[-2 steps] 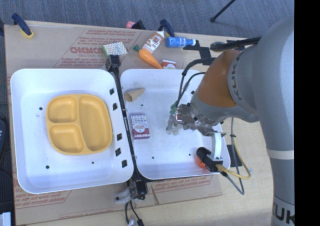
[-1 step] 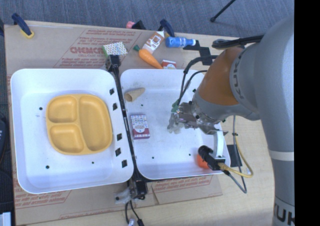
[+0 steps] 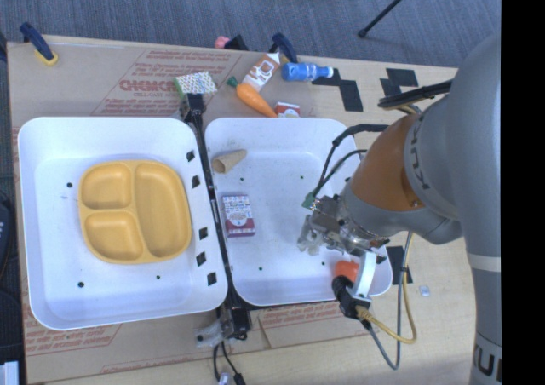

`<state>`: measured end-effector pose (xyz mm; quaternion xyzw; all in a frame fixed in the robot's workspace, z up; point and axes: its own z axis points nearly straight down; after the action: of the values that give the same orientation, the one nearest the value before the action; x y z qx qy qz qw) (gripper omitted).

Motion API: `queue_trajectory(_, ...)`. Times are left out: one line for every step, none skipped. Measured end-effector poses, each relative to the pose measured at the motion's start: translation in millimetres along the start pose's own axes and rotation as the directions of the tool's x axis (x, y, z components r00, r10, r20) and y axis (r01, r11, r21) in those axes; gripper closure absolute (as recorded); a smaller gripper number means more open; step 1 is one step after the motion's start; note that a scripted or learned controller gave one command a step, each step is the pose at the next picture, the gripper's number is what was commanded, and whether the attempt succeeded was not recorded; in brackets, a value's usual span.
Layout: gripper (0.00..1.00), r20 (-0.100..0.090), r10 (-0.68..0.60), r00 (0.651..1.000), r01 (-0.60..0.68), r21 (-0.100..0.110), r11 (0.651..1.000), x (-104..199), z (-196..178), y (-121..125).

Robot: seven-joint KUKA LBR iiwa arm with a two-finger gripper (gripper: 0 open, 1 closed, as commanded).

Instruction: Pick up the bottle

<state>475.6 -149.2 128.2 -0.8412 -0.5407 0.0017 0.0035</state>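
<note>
A blue bottle (image 3: pixel 305 72) lies on its side on the cardboard behind the right bin (image 3: pixel 272 132). Next to it rests a white bottle with an orange label (image 3: pixel 261 73), tilted. My gripper (image 3: pixel 313 237) is low inside the right bin, near its front right part, far from both bottles. The wrist and grey arm cover the bin floor right under it, so I cannot tell whether anything sits there.
A brown cone (image 3: pixel 227 159) and a red packet (image 3: pixel 238 215) lie in the right bin. The left bin (image 3: pixel 43 204) holds a yellow divided plate (image 3: pixel 134 209). A toy carrot (image 3: pixel 254 100), a small red box (image 3: pixel 288 109) and a patterned block (image 3: pixel 195 83) lie behind the bins.
</note>
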Motion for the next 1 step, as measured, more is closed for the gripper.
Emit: queue_trajectory(1.0, 0.001, 0.105, 0.994, -0.105, -0.003, 0.994, -45.3, 10.5, 20.9)
